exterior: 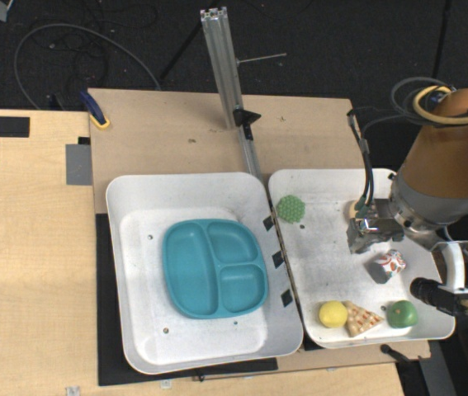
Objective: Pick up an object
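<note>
Yellow ball (333, 313), pizza slice (364, 321) and green apple (401, 313) lie below the gripper (367, 236), whose state I cannot tell.

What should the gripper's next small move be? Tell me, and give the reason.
Probably a short drop onto the small grey, white and red object. The gripper sits low in the right bin, just up and left of that object, which is the nearest thing to it. The lemon, pizza slice and green fruit lie further off along the bin's near edge.
</note>
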`<state>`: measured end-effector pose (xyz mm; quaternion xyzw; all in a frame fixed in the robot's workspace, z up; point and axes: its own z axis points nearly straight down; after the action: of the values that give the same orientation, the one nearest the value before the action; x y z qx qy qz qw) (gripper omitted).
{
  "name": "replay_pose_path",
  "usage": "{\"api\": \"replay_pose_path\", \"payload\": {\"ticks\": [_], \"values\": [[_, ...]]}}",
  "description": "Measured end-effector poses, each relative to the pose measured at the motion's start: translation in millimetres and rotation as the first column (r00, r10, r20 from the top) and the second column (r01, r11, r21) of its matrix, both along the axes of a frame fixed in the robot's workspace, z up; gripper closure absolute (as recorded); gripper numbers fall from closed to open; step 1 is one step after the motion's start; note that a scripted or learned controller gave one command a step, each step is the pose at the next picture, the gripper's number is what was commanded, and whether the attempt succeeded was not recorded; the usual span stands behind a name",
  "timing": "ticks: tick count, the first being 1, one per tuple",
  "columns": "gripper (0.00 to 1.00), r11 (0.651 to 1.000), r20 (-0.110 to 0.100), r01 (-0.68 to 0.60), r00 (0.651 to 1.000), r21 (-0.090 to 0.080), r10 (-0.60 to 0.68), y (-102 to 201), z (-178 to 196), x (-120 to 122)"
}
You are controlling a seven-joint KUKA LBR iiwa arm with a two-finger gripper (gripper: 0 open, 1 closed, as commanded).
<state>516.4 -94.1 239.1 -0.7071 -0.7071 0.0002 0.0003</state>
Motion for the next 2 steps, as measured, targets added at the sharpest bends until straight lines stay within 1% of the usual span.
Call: {"api": "replay_pose_path", "payload": {"ticks": [1,2], "values": [[1.00,1.000,-0.001,-0.004,1.000,0.001,0.004,43,-2,14],[1.00,1.000,-0.003,-0.005,1.000,0.002,0.005,92,-2,13]]}}
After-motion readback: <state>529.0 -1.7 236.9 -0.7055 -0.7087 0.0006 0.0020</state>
